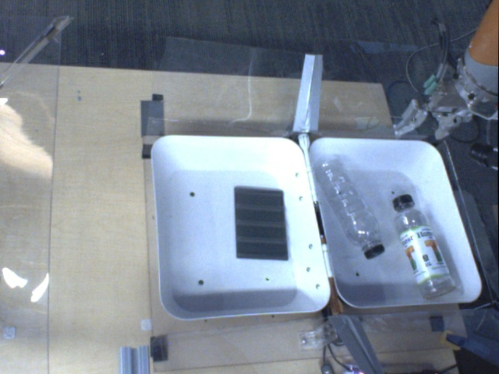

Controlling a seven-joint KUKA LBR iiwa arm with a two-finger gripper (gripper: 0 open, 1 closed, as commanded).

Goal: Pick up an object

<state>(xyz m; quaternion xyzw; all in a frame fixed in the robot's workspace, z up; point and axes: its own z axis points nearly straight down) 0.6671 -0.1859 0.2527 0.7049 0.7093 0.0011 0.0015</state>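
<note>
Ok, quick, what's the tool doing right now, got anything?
Tool: open, holding nothing, up past the far rim of the right bin; both bottles lie in that bin.

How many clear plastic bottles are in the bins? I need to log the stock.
2. Both lie in the right white bin: an unlabelled clear plastic bottle near its left wall, and a clear plastic bottle with a white and orange label toward its right side.

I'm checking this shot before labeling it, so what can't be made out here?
- Arm: cut off by the camera view's top right corner.
- Hand: small and blurred, its state unclear.
- Labeled bottle: label print too small to read.
- Clear bottle: outline faint against the white right bin.
</note>
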